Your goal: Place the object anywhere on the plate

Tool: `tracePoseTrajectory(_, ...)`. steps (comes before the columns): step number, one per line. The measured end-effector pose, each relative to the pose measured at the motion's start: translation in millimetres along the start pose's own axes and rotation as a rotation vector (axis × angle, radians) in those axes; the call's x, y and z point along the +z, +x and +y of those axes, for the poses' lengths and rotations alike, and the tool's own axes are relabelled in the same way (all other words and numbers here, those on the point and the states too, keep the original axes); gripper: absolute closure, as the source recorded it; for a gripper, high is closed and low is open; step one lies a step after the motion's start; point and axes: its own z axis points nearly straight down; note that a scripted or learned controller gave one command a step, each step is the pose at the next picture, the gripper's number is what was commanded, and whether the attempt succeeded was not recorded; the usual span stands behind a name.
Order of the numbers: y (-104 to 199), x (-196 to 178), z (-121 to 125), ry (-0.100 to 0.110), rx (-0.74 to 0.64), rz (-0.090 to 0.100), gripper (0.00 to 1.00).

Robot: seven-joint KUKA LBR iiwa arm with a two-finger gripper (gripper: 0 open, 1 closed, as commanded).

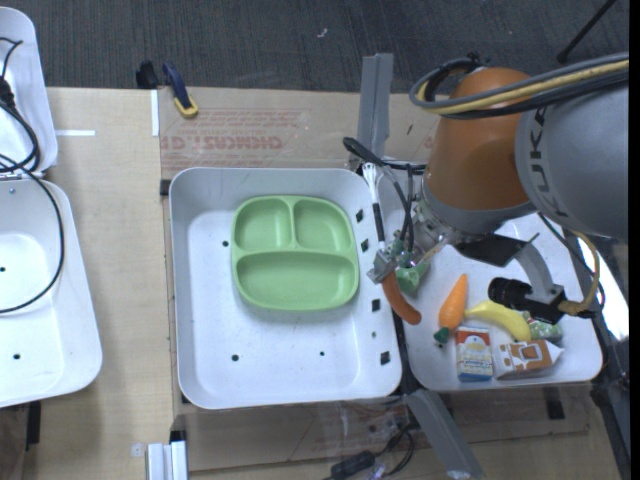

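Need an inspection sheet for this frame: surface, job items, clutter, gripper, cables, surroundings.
Surface: two white bins; left bin holds the plate, right bin holds the food items.
Job's things: green plate, three compartments, bare; red pepper at the gripper, over the bins' divide.
Clutter: carrot, banana, two cartons.
Gripper: gripper low at the pepper; grasp unclear.
Cables: cables over the arm.
Surroundings: clamp on the bench.

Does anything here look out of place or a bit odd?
One thing: a red-orange pepper-like toy hangs at the pincer, right over the edge where the two white bins meet, not resting in either. The green plate sits flat, and the carrot, banana and cartons lie tidily.
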Motion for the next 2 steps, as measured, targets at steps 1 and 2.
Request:
tracePoseTrajectory(1, 1.5, 20.9, 66.0, -0.001, -0.121, 0.000, 1.00)
tracePoseTrajectory(2, 1.3, 20.9, 66.0, 0.000, -0.122, -0.001, 0.00)
